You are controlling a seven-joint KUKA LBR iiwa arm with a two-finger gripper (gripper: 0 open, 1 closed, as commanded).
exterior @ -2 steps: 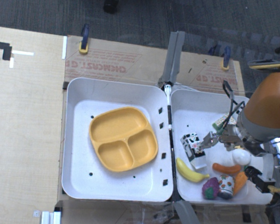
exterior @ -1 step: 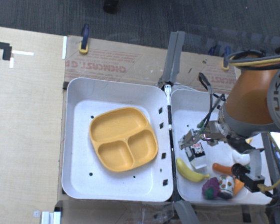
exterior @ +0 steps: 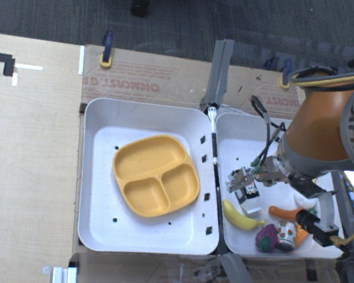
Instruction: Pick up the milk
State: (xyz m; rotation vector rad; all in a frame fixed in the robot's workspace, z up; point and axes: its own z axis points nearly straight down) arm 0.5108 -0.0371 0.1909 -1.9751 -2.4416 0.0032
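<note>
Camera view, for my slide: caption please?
Grey-and-orange arm's end effector low in right white bin, near yellow banana; yellow three-compartment plastic plate in left bin.

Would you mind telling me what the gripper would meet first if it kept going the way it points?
Probably the bare floor of the right bin under the gripper, just above the banana; depth is unclear.

dark carpet floor [exterior: 179,11], pale wooden bench [exterior: 23,152]

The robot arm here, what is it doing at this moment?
The gripper is low in the right bin, near the banana, a carrot, a purple fruit and a small carton, probably the milk. It holds nothing. A yellow divided plate lies in the left bin.
</note>
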